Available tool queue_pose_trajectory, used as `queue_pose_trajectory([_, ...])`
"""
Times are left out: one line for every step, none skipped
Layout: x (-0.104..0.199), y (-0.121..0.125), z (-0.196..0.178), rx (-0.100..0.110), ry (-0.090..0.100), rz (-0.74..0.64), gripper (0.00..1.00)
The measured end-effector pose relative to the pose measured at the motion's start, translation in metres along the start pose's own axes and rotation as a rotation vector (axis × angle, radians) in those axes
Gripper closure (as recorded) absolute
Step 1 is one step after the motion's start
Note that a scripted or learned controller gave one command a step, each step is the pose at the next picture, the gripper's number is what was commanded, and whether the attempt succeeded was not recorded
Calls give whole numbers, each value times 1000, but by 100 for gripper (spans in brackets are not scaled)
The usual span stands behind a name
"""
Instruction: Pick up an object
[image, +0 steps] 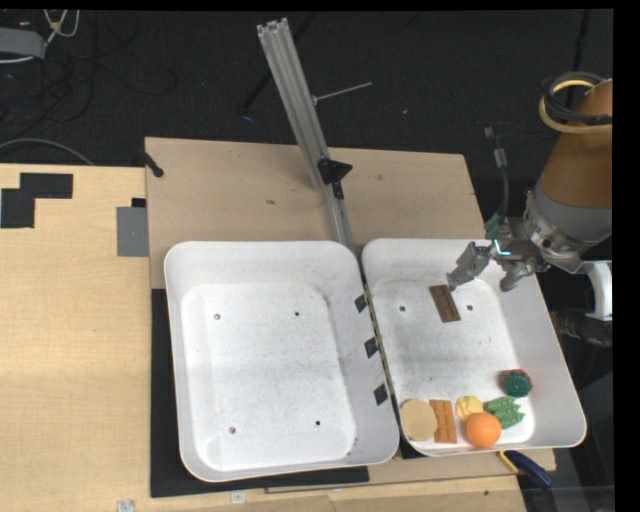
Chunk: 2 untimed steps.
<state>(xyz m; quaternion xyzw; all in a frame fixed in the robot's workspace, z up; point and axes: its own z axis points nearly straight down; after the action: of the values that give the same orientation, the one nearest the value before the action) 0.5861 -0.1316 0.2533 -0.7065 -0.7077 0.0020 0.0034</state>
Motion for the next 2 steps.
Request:
queue_pose_trajectory([-1,1,-3,-5,-1,2,0])
queue_pose_trajectory([7,-2,45,0,0,4,0])
